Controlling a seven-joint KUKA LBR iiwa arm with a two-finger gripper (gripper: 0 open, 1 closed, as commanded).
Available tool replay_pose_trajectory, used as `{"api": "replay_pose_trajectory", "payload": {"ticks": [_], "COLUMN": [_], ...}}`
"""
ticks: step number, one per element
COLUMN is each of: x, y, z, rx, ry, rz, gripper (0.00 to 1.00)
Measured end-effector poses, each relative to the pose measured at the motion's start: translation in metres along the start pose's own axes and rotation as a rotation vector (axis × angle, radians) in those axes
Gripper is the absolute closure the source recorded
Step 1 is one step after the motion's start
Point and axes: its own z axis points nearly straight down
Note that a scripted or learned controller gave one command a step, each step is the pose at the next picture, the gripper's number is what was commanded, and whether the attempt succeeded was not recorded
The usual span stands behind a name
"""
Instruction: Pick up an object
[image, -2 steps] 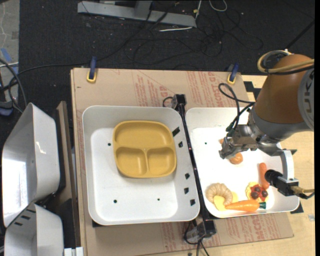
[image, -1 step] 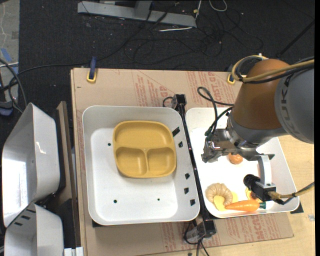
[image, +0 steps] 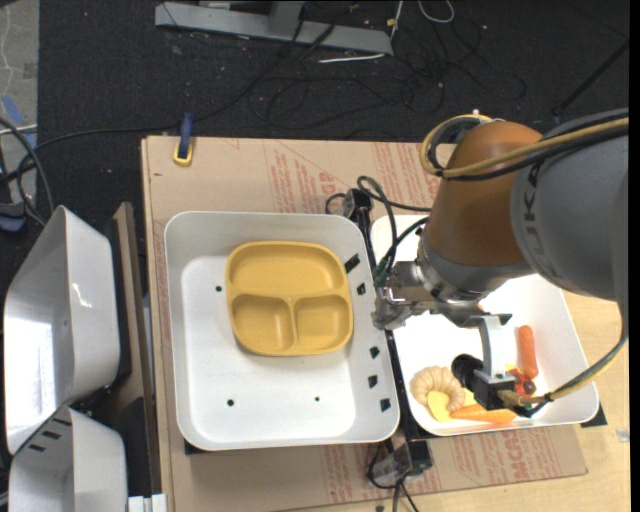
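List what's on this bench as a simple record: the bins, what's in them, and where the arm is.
left bin: holds a yellow divided plate
right bin: holds an orange carrot-like piece, a pale ridged piece and a small yellow piece
arm: reaches in from the right, above the right bin

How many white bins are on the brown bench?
2. The left bin holds a yellow plate; the right bin sits beside it, partly hidden under the arm.
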Motion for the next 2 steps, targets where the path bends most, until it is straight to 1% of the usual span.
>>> {"api": "replay_pose_trajectory", "payload": {"ticks": [1,2], "x": [0.0584,0.0555], "y": [-0.0026,-0.0023], "z": [0.0059,0.0056], "rx": [0.001,0.000], "ry": [0.000,-0.001], "rz": [-0.001,0.005], "gripper": [1.00,0.00]}}
